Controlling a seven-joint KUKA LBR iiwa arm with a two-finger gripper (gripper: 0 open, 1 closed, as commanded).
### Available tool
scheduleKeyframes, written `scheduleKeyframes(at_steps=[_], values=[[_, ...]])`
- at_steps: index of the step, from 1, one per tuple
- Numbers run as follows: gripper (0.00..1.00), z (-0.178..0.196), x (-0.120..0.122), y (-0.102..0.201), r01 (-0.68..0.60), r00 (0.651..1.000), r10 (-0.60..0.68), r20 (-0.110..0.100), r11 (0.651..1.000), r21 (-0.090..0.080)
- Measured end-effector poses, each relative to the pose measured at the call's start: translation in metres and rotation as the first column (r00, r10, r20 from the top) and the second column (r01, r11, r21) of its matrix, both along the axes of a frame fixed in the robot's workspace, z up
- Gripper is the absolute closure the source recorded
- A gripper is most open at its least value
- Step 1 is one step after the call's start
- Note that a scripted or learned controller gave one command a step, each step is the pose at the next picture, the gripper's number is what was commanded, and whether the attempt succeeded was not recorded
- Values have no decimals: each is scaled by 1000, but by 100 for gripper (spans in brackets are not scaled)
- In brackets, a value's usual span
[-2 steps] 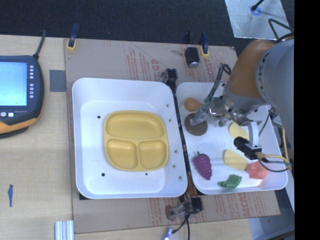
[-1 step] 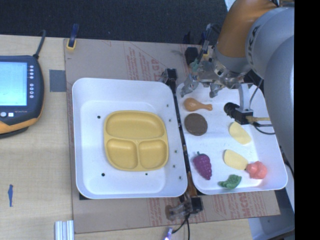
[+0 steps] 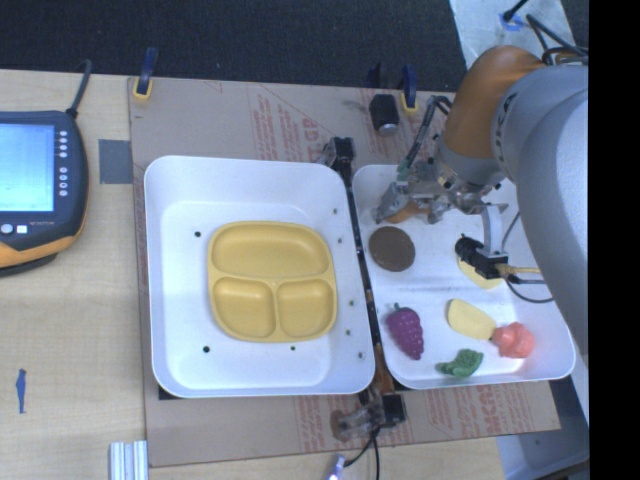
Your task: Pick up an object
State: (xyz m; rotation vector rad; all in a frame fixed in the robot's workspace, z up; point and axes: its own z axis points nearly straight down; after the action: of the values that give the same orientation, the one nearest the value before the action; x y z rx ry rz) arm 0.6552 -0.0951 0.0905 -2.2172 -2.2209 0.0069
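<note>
You are at the approach stage: the gripper (image 3: pixel 420 204) sits low at the upper left of the right bin (image 3: pixel 545 368), just above the brown disc (image 3: pixel 392 249), nothing visibly between its fingers, though whether they are spread or closed I cannot tell. The arm (image 3: pixel 520 118) enters from the upper right, wrist bent down; next, you likely need to descend squarely over the disc.

My gripper (image 3: pixel 415 206) hangs low at the far end of the right bin (image 3: pixel 545 368), just beside the brown disc (image 3: pixel 392 249). The yellow divided plate (image 3: pixel 272 279) lies in the left bin (image 3: pixel 180 268).
</note>
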Motion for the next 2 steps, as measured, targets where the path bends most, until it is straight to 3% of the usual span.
scheduleKeyframes(at_steps=[2], values=[[0,1,1,0,-3,1000,3,1,1000,2]])
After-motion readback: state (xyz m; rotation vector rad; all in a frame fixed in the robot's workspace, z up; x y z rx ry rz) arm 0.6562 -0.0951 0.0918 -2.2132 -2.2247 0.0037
